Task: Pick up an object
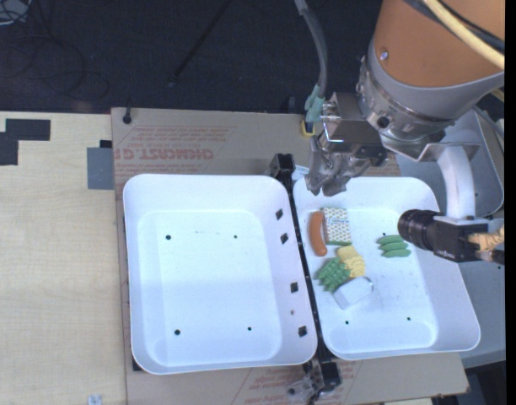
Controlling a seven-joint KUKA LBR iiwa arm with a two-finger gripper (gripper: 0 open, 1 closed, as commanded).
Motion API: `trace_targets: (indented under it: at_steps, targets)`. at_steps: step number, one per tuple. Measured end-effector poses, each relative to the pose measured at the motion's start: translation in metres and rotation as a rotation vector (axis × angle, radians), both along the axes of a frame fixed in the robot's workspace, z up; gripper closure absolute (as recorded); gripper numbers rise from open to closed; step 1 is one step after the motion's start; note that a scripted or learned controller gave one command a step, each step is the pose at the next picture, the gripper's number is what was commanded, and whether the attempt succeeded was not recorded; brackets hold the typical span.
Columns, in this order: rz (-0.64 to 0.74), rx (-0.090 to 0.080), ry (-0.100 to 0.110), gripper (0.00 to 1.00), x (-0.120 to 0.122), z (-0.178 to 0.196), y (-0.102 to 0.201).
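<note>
Right bin (443, 332): cluster near its left wall — orange sausage (317, 233), patterned block (337, 224), yellow corn (352, 261), green leafy piece (331, 274), white block (352, 292). Gripper (332, 178) at the far-left corner, just beyond the sausage, nothing seen between its fingers; spread cannot be told.

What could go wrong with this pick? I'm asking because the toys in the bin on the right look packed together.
The gripper hangs over the far edge of the right bin, not above any item. The hot dog, checkered block, corn, green leafy piece and white block lie in one tight cluster, so a descent there may nudge neighbours or catch two at once. The hot dog also lies near the divider, which may block one side of a grasp.
</note>
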State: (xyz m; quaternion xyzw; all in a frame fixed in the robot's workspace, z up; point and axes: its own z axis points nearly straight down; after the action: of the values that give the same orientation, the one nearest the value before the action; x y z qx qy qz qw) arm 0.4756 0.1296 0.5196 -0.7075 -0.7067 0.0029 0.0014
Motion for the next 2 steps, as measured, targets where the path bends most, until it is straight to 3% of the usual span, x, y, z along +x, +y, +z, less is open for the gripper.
trace_targets:
  at_steps: [1, 2]
  targets:
    - [0.006, 0.002, -0.004, 1.00, 0.000, 0.018, 0.040]
    - [0.009, 0.001, -0.001, 1.00, -0.001, 0.017, 0.118]
